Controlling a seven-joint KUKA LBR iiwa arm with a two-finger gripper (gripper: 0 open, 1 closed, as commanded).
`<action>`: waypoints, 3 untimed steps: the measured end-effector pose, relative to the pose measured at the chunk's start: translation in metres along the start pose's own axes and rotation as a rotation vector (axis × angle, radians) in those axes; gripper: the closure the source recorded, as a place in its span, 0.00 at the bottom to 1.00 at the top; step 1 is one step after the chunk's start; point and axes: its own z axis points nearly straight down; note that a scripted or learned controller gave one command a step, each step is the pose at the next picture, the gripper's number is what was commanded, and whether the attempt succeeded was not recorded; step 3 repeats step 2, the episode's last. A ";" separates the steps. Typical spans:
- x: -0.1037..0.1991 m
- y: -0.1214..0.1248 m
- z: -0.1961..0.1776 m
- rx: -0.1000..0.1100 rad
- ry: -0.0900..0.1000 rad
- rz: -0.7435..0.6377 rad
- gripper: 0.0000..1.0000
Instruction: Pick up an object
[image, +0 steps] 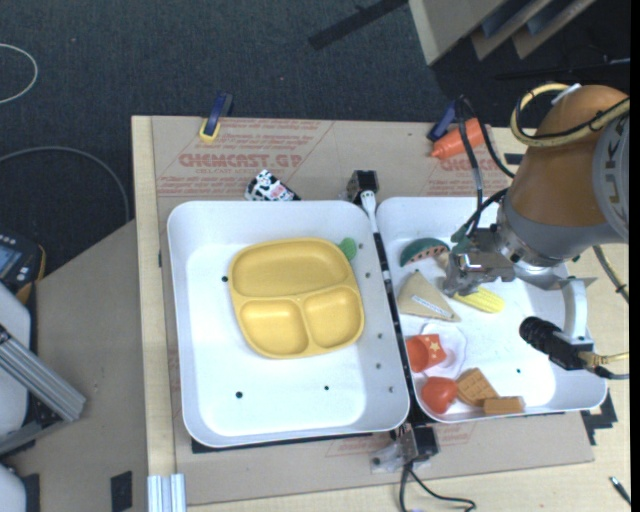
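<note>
A: Okay, jaws first. We see the gripper (472, 272) low in the right bin (560, 400), but the wrist hides the fingertips, so we cannot tell how open it is or whether it has anything.

B: Agreed. Landmark is the yellow corn piece (484, 300). It lies just under the gripper, touching or nearly so. We judge it the likely target.

A: Risks?

B: The pale cheese wedge (428, 297) sits just left of the corn. The fingers could catch both or nudge the corn aside. The corn looks smooth, rounded plastic, so it may squirt out.

A: The watermelon slice (424, 251), up and left of the corn, is close enough to get bumped too.

B: Below-left of the corn: a red tomato (437, 395), glossy and round, and tan bread-like blocks (476, 387), flat-sided. Well apart from the fingers.

A: Far left of the corn, the left bin (200, 330) holds a yellow divided plate (295, 296), hard and matte, with three compartments.
</note>
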 end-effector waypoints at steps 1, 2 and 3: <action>-0.010 -0.005 -0.009 -0.005 -0.001 0.000 1.00; -0.014 0.006 -0.015 -0.008 -0.002 -0.002 1.00; -0.014 0.006 -0.015 -0.008 -0.002 -0.002 1.00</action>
